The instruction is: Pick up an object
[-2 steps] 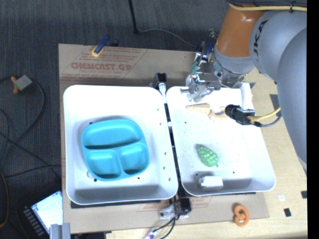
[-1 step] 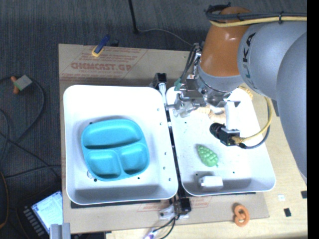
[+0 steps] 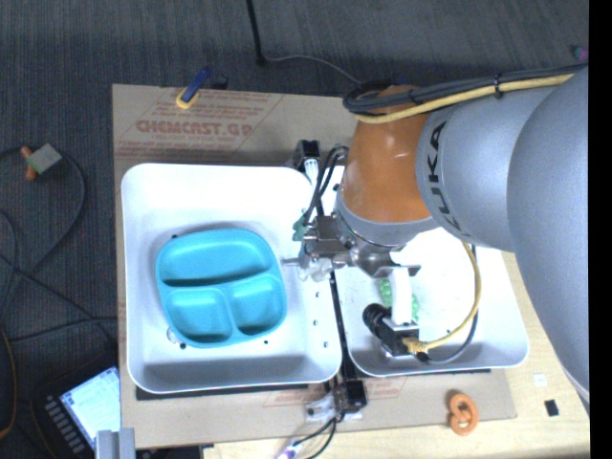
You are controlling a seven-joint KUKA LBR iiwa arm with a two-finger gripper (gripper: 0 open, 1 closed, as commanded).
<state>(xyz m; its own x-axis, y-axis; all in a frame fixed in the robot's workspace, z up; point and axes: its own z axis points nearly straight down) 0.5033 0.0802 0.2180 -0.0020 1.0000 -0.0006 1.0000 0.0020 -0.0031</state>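
Gripper point(image 3: 387, 290) is hanging low over the right white bin point(image 3: 497, 347); whether it is gripping anything cannot be told.

Going left to right: a turquoise plastic three-compartment tray point(image 3: 222, 286) is lying flat in the left white bin point(image 3: 143, 208). The grey arm with its orange band point(image 3: 387, 170) is covering most of the right bin, where a green-and-white object point(image 3: 403, 299) is showing just beside the gripper. An orange ring point(image 3: 463, 410) is lying on the bench in front.

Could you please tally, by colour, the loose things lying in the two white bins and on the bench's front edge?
Blue: 1, divided tray
Green: 1, object under the arm
Black: 1, object
Orange: 1, ring-like piece
Total: 4
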